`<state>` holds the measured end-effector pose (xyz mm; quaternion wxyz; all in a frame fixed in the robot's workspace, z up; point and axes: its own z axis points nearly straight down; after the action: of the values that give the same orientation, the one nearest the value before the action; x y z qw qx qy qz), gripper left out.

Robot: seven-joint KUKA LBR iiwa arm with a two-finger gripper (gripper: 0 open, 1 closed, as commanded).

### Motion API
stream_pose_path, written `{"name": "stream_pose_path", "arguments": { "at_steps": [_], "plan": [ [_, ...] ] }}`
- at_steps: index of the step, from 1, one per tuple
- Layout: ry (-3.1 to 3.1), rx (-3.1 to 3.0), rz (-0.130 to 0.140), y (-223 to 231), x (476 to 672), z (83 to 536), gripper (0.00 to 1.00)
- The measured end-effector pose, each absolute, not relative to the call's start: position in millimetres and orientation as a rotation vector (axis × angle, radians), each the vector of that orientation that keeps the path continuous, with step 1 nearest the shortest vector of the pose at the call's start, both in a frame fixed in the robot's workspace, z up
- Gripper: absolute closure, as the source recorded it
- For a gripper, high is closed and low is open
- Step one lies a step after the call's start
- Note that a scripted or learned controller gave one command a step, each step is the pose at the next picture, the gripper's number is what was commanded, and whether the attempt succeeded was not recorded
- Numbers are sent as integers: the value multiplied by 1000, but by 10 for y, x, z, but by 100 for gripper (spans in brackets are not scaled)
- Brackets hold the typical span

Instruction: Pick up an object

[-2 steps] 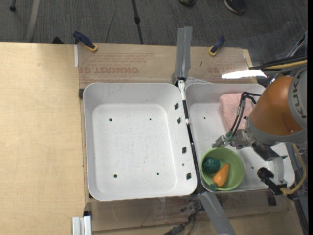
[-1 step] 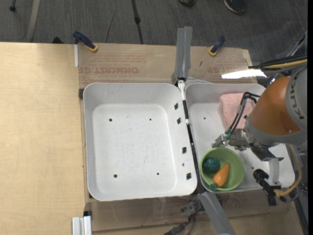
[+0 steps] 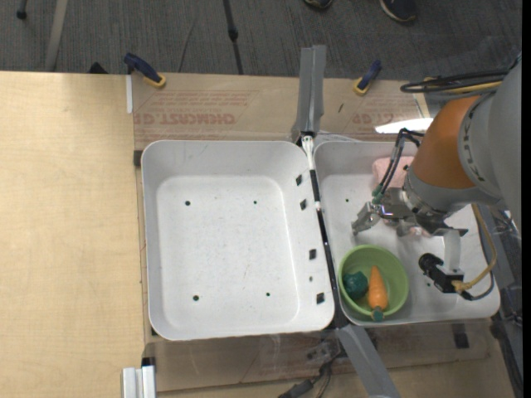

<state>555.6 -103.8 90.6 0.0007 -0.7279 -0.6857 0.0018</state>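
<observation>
My gripper (image 3: pixel 370 219) hangs low over the middle of the right bin (image 3: pixel 342 187), just above and behind a green bowl (image 3: pixel 400 265). The bowl sits at the bin's front and holds an orange carrot-shaped toy (image 3: pixel 377 287) and a small teal object (image 3: pixel 357 284). A pink object (image 3: pixel 387 169) lies at the back of the same bin, partly hidden by the arm's orange band (image 3: pixel 444 143). I see nothing held in the gripper.
The left bin (image 3: pixel 224 222) lies beside the right one, with a grey divider rail (image 3: pixel 312 98) running back between them. Two blue-and-yellow clamps (image 3: pixel 145 70) (image 3: pixel 367 77) hold the cardboard at the rear. A black cable (image 3: pixel 440 274) hangs from the wrist over the bin's right side.
</observation>
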Motion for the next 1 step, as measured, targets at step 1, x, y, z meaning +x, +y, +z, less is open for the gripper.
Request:
{"name": "stream_pose_path", "arguments": {
  "at_steps": [1],
  "plan": [
    [-2228,-2216,3,-1819,4777,1797,0]
  ]
}}
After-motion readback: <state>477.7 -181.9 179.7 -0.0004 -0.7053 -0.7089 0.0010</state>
